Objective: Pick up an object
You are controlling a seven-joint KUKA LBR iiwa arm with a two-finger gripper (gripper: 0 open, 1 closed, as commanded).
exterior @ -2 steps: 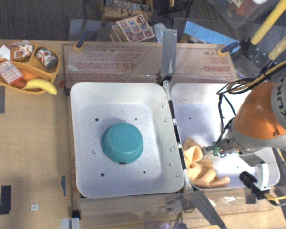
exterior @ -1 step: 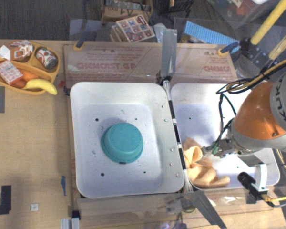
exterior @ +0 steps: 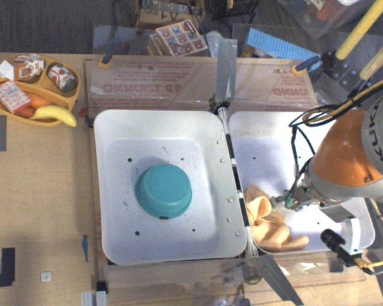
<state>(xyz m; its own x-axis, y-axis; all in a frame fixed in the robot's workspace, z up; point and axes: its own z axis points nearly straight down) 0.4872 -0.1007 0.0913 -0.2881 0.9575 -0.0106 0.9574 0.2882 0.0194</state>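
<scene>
**Over the right bin, low at its front corner**

Nearest the front edge, the wooden surface [exterior: 38, 234] runs bare and tan along the left, with a small dark bracket shape at its corner. Just behind that edge sit my two white bins. In the right bin [exterior: 262, 145], a pale orange, crumpled object [exterior: 271, 225] lies against the front-left corner, close to the wall between the bins. My pincer [exterior: 292, 200] hangs just beside it, on its right; whether the pincer is open or closed I cannot tell, since my own wrist and its orange band [exterior: 345, 152] cover it from above. Nothing shows me that I hold anything.

The left bin [exterior: 115, 139] carries a teal bowl [exterior: 164, 190], turned upside down, resting near the middle of its floor (a few dark specks dot the white around it).

Farther back, a cardboard sheet [exterior: 159, 85] with faded red lettering lies flat behind both bins, and a grey strip stands where they meet. At the surface's far left, a yellow tray [exterior: 0, 101] holds a banana [exterior: 54, 114], small boxes and a can-like thing.

Beyond the surface the floor is dark carpet, cluttered with a box, a printed tile-patterned packet [exterior: 179, 37], a blue ridged piece [exterior: 277, 44] and yellow rods [exterior: 367, 21] at the far right.
</scene>
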